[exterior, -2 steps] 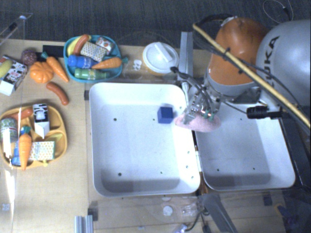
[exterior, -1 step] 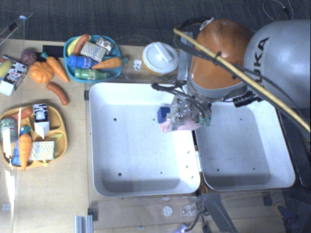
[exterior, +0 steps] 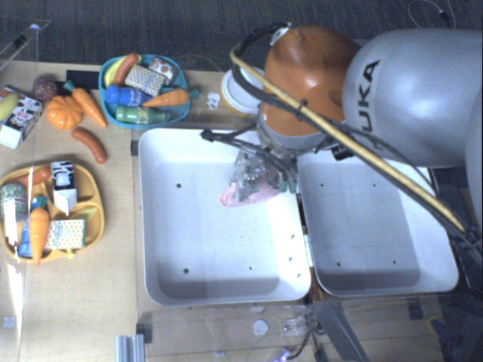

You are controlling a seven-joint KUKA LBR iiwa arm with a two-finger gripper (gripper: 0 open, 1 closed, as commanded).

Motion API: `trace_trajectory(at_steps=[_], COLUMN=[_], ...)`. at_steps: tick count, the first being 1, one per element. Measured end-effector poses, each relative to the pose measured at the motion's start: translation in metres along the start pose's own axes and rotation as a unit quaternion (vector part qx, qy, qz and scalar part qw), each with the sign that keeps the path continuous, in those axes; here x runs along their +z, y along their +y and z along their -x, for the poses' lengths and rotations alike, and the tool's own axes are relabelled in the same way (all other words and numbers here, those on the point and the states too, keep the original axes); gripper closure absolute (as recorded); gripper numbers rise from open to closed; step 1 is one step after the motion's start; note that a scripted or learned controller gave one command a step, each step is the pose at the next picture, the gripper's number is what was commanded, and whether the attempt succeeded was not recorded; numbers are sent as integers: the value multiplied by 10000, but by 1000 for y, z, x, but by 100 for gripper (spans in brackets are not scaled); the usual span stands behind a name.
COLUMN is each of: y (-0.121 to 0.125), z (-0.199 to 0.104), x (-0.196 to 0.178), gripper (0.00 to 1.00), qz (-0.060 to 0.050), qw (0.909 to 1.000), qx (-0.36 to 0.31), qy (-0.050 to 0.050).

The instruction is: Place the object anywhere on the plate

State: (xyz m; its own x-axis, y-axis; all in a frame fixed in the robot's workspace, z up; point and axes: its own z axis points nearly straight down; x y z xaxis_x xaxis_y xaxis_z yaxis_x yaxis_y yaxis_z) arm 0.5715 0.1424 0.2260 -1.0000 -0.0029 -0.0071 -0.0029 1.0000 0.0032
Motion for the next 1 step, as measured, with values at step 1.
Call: trace_trajectory(at_steps=[1], y=[0], z=[0], x=[0], gripper=[0], qz=[1], qw=[10000], qx=[3], qy=[-3])
